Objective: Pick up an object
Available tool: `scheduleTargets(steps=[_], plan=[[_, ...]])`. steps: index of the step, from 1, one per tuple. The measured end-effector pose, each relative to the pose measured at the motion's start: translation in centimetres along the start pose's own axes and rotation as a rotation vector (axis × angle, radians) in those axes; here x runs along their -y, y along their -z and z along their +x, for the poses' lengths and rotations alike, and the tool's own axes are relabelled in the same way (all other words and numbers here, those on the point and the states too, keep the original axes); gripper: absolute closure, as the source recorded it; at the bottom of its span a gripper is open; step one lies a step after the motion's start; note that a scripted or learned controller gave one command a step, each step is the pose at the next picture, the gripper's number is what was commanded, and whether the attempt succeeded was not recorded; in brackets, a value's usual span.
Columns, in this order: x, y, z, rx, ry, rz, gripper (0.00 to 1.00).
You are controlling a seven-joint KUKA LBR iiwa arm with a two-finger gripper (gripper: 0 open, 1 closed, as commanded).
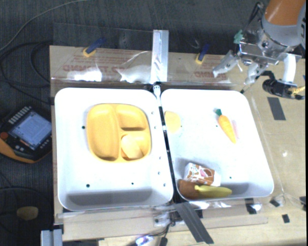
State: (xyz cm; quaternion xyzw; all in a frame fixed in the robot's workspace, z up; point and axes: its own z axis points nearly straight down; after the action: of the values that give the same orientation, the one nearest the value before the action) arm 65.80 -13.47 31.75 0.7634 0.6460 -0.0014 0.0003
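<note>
Overhead, the single camera looked down at a slant on the surface point(287, 152), and the right bin point(256, 137) serves as the landmark for everything else. Just beyond that bin's far right corner, outside its rim and above the bare board, hung the claw point(237, 69) on the grey arm point(282, 14) with its orange band; its two pale fingers were spread apart with nothing between them. Inside the right bin, toward its far right part, lay a toy carrot point(226, 126) with a small green top, pointing its tip toward the near edge. Against the bin's left wall, at the far end, sat a small round yellow piece point(172, 120). Along the bin's near wall, left of centre, lay a brown and white packet point(200, 175), and touching it on the near side was a yellow banana point(213, 190) resting on something brown whose nature I could not tell. Directly left of the right bin, sharing the middle divider, stood the left bin point(72, 188), and in its far half rested a yellow tray point(118, 131) with several compartments. Beyond both bins ran a clear plastic sheet point(113, 68) held by two yellow and blue clips point(94, 46). Well to the left of the bins, off the board, lay an orange-edged handheld pendant point(21, 133) with a lit screen.
</note>
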Motion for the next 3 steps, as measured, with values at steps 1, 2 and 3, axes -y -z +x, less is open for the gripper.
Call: scheduleTargets(steps=[1, 2, 3], plan=[[0.1, -14.0, 0.6, -0.001, 0.044, 0.002, 0.00], [-2.1, -19.6, -6.4, 0.000, 0.306, 0.000, 0.00], [-2.6, -10.7, -8.6, 0.002, 0.474, -0.003, 0.00]])
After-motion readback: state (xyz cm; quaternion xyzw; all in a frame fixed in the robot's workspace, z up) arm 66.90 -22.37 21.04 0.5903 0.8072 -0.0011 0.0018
